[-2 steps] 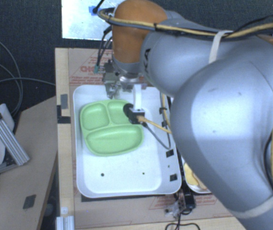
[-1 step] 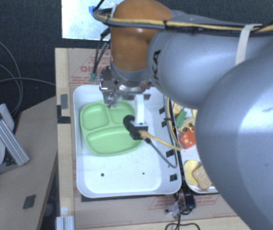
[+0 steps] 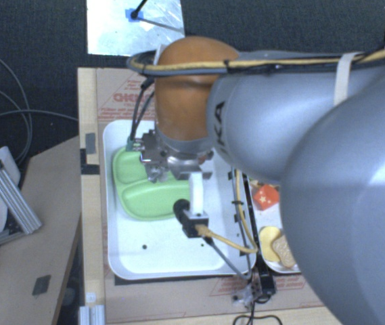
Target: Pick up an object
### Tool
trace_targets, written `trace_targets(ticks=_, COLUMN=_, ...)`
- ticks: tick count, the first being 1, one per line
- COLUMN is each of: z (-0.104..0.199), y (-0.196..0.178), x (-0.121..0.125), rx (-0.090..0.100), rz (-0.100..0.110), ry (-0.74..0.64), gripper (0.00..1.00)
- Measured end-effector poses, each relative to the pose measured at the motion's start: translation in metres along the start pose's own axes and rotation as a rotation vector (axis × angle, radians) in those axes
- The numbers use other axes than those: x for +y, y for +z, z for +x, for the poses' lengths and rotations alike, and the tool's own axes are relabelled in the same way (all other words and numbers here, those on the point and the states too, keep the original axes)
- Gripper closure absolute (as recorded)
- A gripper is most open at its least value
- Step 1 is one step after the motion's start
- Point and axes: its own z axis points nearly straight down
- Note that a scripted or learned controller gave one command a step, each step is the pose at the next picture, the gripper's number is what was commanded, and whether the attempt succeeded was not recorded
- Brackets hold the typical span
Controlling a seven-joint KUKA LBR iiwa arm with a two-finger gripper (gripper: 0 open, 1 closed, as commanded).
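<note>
gripper (image 3: 157, 170) sits low on the green plastic thing (image 3: 145, 198), centre-left of frame, in the left bin (image 3: 151, 259) | we reckon it's lined up for a grab | spread or pinching? we can't tell, the wrist covers it

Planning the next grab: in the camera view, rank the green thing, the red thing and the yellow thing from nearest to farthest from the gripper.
1. The green thing, in the left bin, right at the gripper.
2. The red thing, in the right bin, beside the arm.
3. The yellow thing, same bin, toward its front edge.
</note>
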Motion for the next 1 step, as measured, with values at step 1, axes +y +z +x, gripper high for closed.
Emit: trace_targets(ticks=1, z=-0.0379, y=-0.0896, x=0.0685, rx=0.002, rz=-0.018, ry=0.008, gripper=1.0)
